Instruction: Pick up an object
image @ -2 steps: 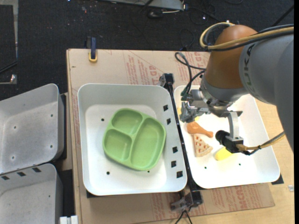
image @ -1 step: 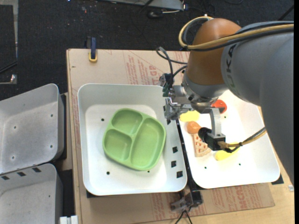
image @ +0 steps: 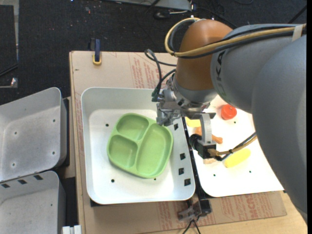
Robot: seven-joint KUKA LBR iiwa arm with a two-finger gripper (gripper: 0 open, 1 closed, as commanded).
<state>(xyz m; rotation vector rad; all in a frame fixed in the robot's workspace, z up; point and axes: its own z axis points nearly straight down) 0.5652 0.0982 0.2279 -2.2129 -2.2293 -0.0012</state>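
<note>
Green divided plate [image: 140,146] lying flat in the left bin [image: 97,130], directly below and left of the jaws [image: 165,119].

Jaws sit at the plate's upper right rim, near the wall between the two bins; whether they are released or clenched cannot be told from this angle. Right of the jaws, in the right bin [image: 243,179], lie a red-orange piece [image: 228,112], a yellow piece [image: 237,158] and a small orange piece [image: 216,140]. Both bins rest on the cardboard-covered worktop [image: 126,62].

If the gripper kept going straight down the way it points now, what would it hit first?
Most likely the green divided plate: the gripper hangs over its upper right rim in the left bin. Height above it is unclear from this slanted view.
</note>
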